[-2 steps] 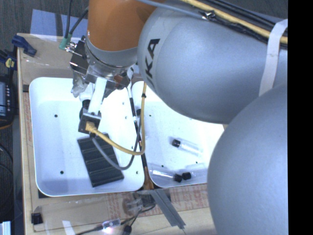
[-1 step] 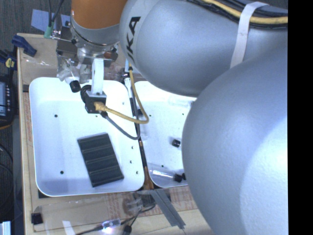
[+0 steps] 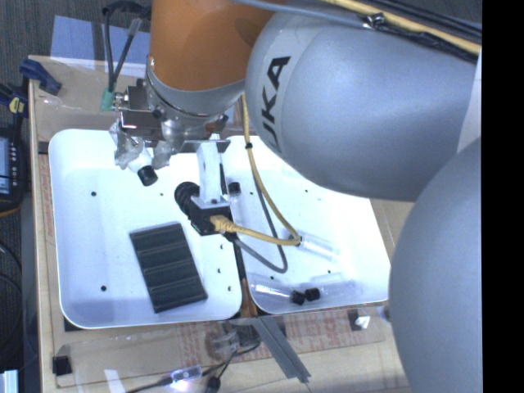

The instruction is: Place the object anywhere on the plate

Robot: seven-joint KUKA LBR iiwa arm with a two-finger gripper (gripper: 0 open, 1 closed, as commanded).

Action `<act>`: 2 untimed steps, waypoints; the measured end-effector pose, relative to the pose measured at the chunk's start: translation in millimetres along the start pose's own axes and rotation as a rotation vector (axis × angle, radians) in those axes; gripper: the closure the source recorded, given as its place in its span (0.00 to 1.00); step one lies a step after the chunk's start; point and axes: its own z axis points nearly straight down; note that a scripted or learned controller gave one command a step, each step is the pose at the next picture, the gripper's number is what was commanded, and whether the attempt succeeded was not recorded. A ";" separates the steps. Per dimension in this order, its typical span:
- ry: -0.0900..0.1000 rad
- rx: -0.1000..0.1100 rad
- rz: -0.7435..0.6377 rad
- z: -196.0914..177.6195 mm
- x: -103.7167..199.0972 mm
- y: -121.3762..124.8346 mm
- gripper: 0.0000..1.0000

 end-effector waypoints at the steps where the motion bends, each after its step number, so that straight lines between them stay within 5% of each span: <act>1: -0.001 -0.003 0.246 7.2 6.8 107.8 1.00; 2: -0.002 0.001 -0.258 44.1 -53.8 55.3 1.00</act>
